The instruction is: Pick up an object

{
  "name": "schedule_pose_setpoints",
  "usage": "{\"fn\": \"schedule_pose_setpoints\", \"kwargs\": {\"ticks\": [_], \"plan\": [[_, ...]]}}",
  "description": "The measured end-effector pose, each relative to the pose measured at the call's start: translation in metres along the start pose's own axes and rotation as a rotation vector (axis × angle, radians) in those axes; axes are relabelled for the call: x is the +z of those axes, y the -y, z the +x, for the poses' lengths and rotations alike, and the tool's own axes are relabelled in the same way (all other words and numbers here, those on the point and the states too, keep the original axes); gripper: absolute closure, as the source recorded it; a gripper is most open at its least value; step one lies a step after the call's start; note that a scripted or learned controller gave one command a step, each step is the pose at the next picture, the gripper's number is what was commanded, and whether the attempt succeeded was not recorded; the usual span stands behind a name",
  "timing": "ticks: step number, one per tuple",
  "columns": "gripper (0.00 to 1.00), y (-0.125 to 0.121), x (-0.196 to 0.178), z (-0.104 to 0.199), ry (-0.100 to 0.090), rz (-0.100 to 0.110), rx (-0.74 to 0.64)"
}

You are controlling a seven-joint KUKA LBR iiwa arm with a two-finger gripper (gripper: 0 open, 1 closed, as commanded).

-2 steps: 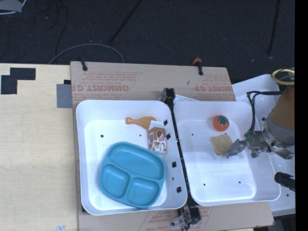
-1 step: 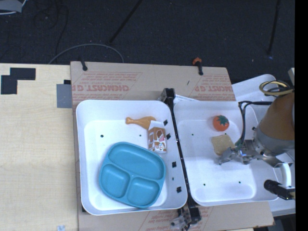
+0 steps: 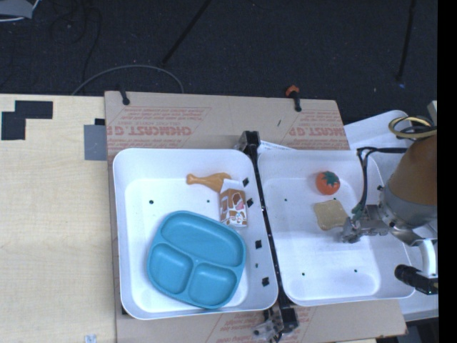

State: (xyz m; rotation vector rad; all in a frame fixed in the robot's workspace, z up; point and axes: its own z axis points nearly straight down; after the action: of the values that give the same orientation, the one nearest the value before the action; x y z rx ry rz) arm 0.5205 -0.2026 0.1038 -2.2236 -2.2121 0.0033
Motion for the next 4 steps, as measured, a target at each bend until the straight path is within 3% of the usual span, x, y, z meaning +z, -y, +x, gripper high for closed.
{"fn": "schedule_pose_setpoints", "kwargs": {"ticks": [1, 3, 4], "plan": [[1.00, 0.010, -0.055, -0.004, 0.002, -0.004, 0.000], [1.00, 0.002, -0.131, -0.004, 0.002, -0.005, -0.007], [1.00, -0.005, -0.135, 0.054, -0.001, -0.003, -0.011]]}}
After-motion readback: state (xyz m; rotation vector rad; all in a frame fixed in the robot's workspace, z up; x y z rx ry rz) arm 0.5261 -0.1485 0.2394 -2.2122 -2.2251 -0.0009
